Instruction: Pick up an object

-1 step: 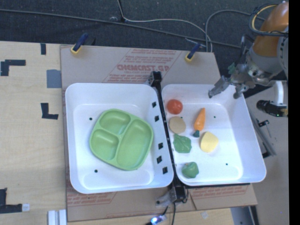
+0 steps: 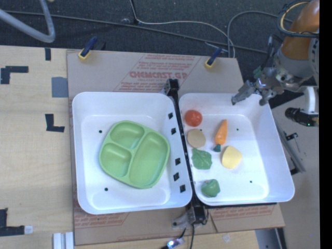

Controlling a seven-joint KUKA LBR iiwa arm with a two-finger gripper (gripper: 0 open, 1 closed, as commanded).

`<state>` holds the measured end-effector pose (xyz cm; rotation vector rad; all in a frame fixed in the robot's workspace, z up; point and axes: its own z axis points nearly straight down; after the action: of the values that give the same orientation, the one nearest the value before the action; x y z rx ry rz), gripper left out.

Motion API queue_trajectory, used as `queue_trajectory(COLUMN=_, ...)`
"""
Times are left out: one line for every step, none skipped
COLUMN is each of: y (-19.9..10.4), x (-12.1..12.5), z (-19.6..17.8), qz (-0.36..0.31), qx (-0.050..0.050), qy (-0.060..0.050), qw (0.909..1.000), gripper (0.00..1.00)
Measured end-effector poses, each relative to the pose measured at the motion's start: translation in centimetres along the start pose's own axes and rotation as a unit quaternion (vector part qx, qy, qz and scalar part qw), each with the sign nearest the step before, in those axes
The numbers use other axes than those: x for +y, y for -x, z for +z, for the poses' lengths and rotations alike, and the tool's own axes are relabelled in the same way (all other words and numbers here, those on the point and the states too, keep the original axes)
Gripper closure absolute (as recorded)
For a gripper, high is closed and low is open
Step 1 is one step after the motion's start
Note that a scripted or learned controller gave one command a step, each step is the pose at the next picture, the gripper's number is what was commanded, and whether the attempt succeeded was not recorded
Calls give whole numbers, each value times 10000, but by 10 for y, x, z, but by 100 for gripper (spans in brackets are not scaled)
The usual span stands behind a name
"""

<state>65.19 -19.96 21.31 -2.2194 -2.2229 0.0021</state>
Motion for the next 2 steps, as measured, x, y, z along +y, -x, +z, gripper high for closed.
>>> queue_trajectory(y=-4, x=8, z=58, qz=-5, qx=0, qy=-24, qw=10000, gripper=0)
queue_trajectory(y=5, x=4, z=116, qz=1, qx=-6, qy=-26, qw=10000, gripper=0)
